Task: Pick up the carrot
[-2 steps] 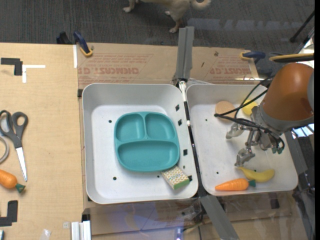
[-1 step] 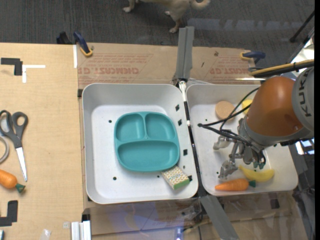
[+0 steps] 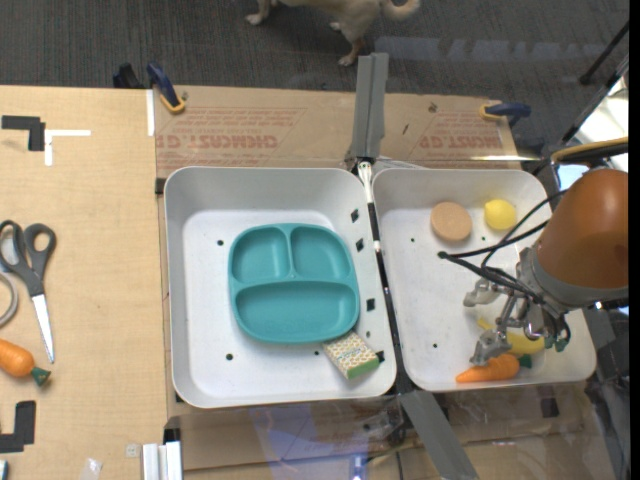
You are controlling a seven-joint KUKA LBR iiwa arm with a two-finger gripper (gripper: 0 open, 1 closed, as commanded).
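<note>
Down low in right bin [image 3: 420, 268] | gripper [image 3: 497, 340] just above carrot [image 3: 490, 370], near front wall | fingers blurry, open or shut: cannot tell | yellow thing [image 3: 524, 342] half hidden.

My bench [image 3: 80, 268] carries two white bins side by side, the left bin [image 3: 190, 268] and the right bin [image 3: 410, 348]. Scissors [image 3: 32, 278] and a second carrot [image 3: 18, 360] lie on the wood left of them.
</note>
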